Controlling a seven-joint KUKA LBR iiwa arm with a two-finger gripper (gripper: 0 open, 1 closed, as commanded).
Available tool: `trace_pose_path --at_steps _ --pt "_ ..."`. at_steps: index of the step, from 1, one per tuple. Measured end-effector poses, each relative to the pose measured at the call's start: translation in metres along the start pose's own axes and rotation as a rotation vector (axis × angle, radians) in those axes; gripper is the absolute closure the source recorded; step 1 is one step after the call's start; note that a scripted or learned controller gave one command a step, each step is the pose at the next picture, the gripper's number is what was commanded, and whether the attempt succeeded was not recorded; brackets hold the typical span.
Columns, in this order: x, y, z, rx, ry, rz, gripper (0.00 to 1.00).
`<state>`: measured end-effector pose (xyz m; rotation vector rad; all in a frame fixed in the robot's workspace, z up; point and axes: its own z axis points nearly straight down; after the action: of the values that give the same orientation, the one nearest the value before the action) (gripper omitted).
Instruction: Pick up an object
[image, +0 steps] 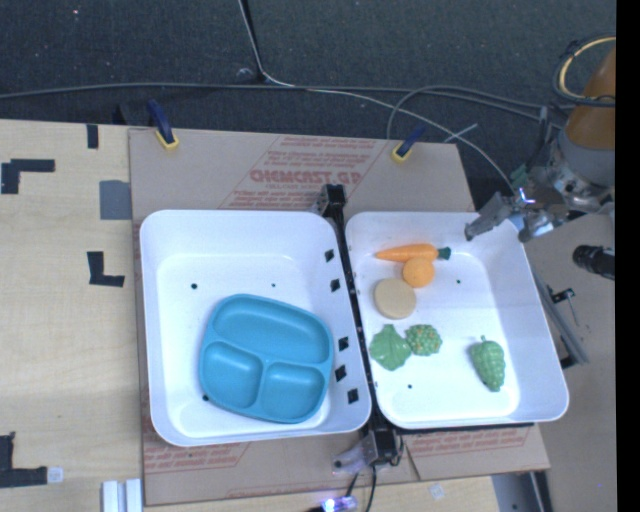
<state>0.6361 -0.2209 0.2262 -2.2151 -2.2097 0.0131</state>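
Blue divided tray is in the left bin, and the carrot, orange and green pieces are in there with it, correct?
Not quite. The camera view shows the blue divided tray alone in the left bin; the carrot, orange and green pieces lie in the right bin.

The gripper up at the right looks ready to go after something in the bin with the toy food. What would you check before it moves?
1. Gripper carrying nothing: ok, nothing shows between its fingers.
2. Gripper over the right bin: not ok, it sits at the bin's upper right corner, outside the rim.
3. Carrot free to grab: not ok, the orange ball touches it.
4. Leafy green piece free to grab: ok, it lies apart from the others.
5. Beige disc clear of neighbours: cannot tell, the ball sits very close.
6. Blue tray out of the way: ok, it lies in the left bin.
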Motion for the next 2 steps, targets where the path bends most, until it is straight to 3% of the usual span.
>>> trace_pose_path --at_steps 1,2 --pt "0.001 0.003 -0.009 -0.014 -0.003 -0.004 0.0" --pt "0.001 0.007 0.034 -0.012 -0.005 -0.005 0.0"
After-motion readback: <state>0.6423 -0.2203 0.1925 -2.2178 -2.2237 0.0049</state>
